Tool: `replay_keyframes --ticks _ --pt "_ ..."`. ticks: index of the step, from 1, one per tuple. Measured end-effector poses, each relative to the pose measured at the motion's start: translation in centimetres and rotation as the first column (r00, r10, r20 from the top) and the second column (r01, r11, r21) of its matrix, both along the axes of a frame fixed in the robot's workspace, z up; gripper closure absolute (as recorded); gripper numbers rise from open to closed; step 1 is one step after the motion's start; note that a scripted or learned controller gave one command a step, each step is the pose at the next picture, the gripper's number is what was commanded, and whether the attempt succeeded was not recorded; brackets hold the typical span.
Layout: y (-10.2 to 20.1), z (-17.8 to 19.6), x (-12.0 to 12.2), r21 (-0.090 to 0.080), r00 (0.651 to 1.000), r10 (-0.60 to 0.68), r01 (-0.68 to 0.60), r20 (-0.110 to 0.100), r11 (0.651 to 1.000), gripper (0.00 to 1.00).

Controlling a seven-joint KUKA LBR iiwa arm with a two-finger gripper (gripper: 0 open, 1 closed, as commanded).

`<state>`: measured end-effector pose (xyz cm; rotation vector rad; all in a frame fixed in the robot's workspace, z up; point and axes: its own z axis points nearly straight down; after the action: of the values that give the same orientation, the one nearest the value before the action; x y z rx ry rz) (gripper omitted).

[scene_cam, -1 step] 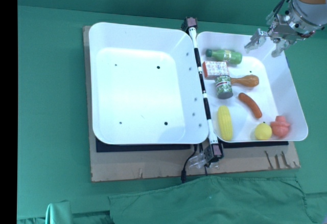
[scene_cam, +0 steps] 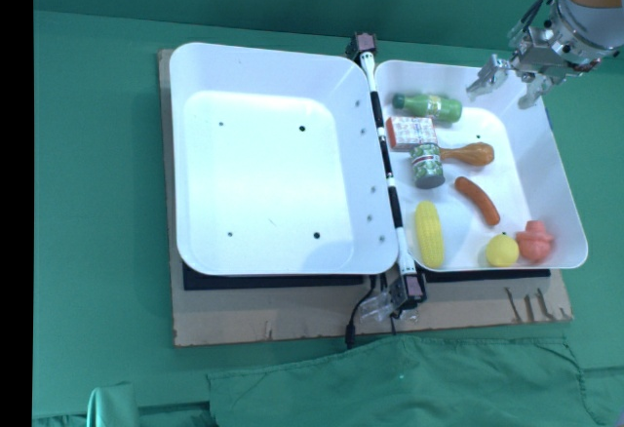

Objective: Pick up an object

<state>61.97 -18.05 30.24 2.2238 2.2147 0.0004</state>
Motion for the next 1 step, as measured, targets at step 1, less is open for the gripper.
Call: replay_keyframes --ticks 1 --pt "0.71 -5.6 -0.1 0.0 1.0 0.001 -0.001 -0.004 1.0 0.0"
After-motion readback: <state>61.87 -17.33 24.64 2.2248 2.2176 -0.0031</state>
